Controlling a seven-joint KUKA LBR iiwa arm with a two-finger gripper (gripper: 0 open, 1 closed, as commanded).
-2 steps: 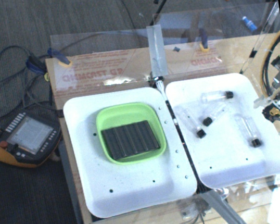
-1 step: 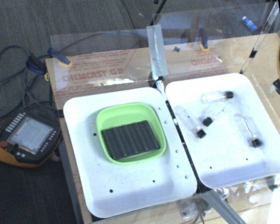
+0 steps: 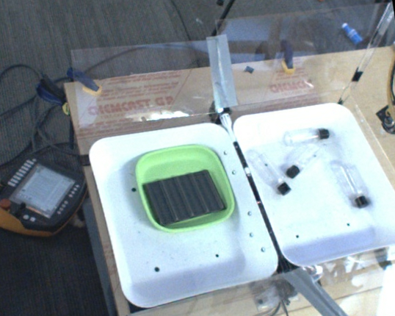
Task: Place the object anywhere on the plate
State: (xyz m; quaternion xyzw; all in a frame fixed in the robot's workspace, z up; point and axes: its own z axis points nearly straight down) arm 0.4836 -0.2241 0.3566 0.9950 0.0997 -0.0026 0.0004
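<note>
1. Task thing, location: a dark ribbed slab [image 3: 184,197] lies flat inside the green plate [image 3: 143,175], filling most of its floor, in the left bin [image 3: 134,264]. If this slab is the object, the placement reads as complete.
2. Alternative candidates: four clear vials with black caps lie loose in the right bin [image 3: 329,240], at 3 o'clock from the plate. They are the upper vial [image 3: 302,136], the left vial [image 3: 261,164], the middle vial [image 3: 300,161] and the right vial [image 3: 347,180].
3. Claw state: cannot be told from this view. No bearing from claw to task thing can therefore be given. Per the rig, the arm enters from the 3 o'clock side, so the vials probably lie on its near side and the plate beyond them.
4. Risk, wrong target: the left and middle vials lie close together, their caps nearly touching. A descent there may catch both or push one aside.
5. Risk, slip: the vials are smooth, round and transparent. A grasp across the barrel may let a vial roll or squirt out.
6. Risk, transfer: the raised rims between the bins sit on the path toward 9 o'clock. A low carry may strike them.
7. Risk, landing: the slab's ribbed surface leaves little bare plate. A vial released on it may roll off over the rim.
</note>
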